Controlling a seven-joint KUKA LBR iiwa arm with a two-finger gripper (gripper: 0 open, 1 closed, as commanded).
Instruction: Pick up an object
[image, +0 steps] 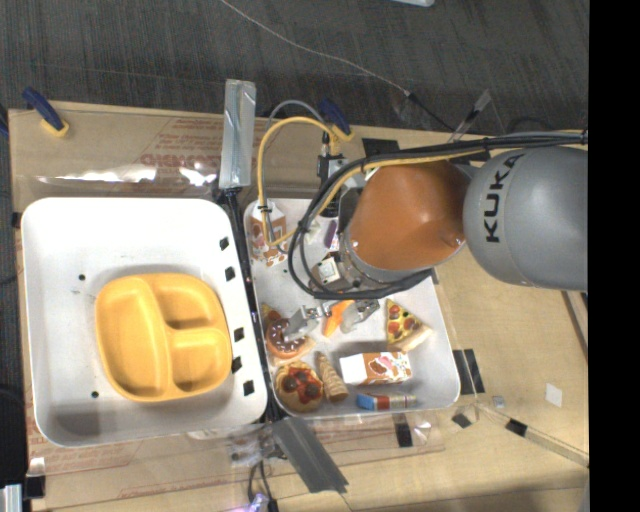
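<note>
Kind of place: a robotics lab or test cell, not a home or shop.
Robot: a grey industrial arm (525, 215) lettered KUKA, with an orange band (405, 220), reaches over the right bin (447, 345).
Cabling: black and yellow cables (290, 130) loop loose just behind the right bin.
Bench: a bare board top (520, 470) around the right bin, marked with strips of black tape (468, 370) at its near corner.
Fixings: blue clamps (45, 110) grip the board's far edge, beyond the left bin (40, 300).
Floor: dark carpet (120, 45) lies beyond the bench.
Test items: toy food pieces (340, 370) lie inside the right bin; a yellow divided tray (160, 335) sits in the left bin.
</note>
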